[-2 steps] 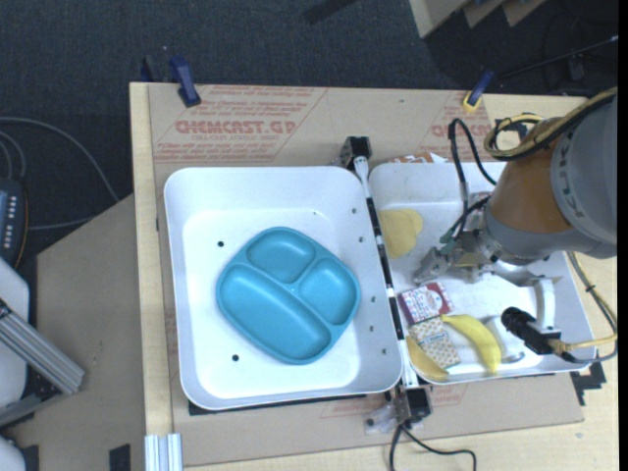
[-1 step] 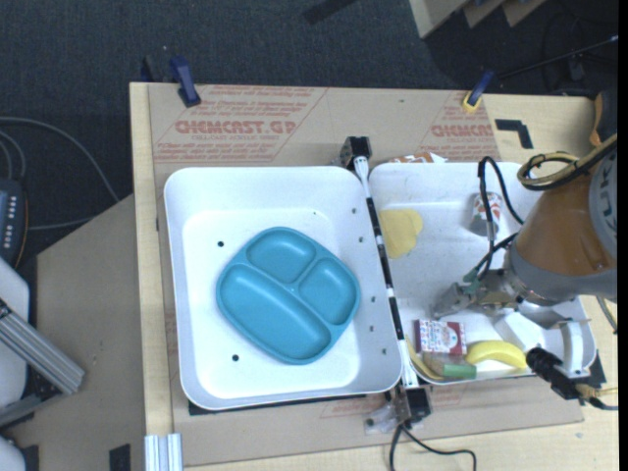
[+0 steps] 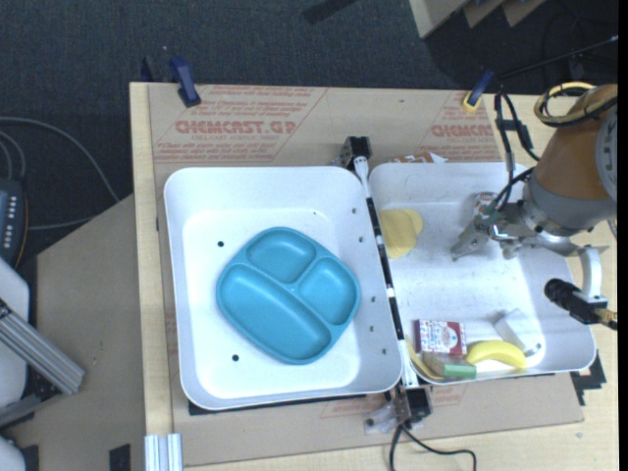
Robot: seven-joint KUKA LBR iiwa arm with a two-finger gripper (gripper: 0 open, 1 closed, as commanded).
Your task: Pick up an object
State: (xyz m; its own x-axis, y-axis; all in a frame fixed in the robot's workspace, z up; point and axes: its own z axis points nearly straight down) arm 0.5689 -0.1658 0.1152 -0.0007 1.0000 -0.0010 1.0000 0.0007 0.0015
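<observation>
My gripper [image 3: 483, 247] hangs over the upper middle of the right bin [image 3: 549, 184], open, with bare white floor between its fingers. A pale yellow round piece [image 3: 400, 231] lies to its left, near the bin's left wall. Along the front of this bin sit a small red box [image 3: 439, 338], a yellow banana [image 3: 497, 355], a green piece [image 3: 457, 370] and a small grey-white object [image 3: 514, 324]. None of them touches the gripper.
The left bin [image 3: 186, 263] holds a blue divided plate [image 3: 287, 293]. The grey arm with its orange band [image 3: 574, 170] comes in from the right over the right bin's far corner. A black part [image 3: 574, 300] juts over the right wall.
</observation>
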